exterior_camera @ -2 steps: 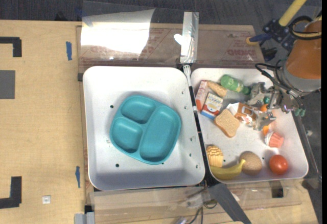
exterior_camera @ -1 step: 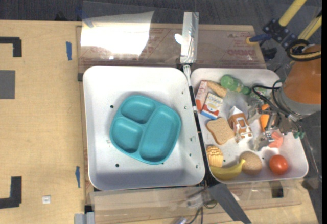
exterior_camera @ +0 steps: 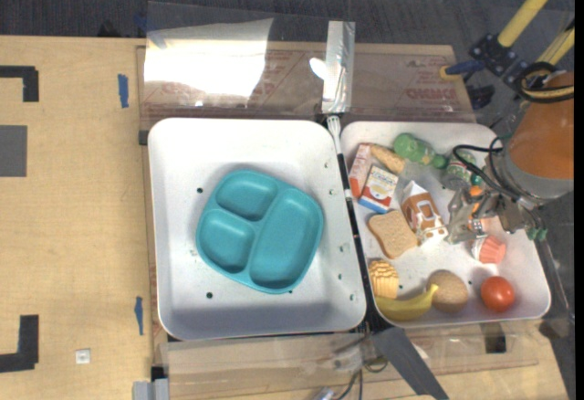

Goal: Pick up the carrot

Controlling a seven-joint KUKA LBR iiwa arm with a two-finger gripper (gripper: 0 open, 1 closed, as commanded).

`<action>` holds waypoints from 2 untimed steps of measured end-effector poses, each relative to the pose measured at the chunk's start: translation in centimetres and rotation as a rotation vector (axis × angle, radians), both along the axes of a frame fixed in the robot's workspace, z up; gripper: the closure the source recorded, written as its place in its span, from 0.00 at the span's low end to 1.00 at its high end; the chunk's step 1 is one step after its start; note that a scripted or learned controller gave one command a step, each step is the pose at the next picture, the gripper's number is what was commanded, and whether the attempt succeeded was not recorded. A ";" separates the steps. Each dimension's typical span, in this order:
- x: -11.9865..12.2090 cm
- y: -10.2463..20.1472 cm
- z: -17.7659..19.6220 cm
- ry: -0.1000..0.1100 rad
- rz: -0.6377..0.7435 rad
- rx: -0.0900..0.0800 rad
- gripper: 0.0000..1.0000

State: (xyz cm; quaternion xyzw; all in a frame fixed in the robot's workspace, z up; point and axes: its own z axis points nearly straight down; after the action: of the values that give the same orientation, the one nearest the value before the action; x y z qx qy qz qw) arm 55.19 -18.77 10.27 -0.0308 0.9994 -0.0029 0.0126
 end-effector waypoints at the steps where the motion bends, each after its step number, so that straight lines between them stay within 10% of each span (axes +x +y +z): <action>1: 0.0 0.1 -0.1 0.002 0.001 0.001 0.00; 2: -0.2 1.8 -1.3 0.014 -0.032 0.002 0.00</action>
State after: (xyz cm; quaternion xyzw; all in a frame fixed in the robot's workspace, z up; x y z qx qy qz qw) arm 55.04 -17.00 8.96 -0.0147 0.9999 -0.0018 0.0058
